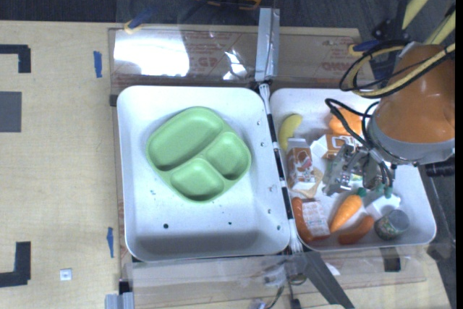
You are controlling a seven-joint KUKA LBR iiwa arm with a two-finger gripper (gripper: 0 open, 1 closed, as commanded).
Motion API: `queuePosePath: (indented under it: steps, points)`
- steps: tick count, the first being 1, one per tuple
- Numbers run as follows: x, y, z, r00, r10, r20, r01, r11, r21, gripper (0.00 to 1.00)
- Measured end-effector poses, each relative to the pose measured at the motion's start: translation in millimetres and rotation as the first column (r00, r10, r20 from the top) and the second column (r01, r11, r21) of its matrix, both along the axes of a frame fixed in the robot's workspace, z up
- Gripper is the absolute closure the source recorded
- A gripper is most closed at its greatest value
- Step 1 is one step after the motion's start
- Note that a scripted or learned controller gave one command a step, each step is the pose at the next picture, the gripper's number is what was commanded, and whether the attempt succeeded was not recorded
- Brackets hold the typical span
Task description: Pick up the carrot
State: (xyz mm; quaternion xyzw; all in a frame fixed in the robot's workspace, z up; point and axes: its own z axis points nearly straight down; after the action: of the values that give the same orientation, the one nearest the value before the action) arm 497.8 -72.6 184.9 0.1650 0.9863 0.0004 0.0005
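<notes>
The carrot [346, 211] is orange and lies slanted in the front part of the right bin [423, 210], its thick end pointing up-right toward a bit of green. My gripper [355, 176] hangs just behind and above that thick end, under the grey and orange wrist. Its fingers stand open, and nothing shows between them. The carrot rests on the bin floor, apart from the fingertips.
Around the carrot lie a red sausage-like piece [356, 231], a small round can [391, 225], a red-and-white packet [311, 217], snack packets [301, 164], a yellow banana [289, 128] and an orange item [338, 124]. The left bin [137, 213] bears a green divided plate [199, 153].
</notes>
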Motion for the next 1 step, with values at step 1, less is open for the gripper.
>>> queuePosePath:
  steps: [1]
  points:
    - [9.7, -17.6, 121.7, 0.960, -0.280, 0.006, 0.280, 0.960, 0.000, 1.00]
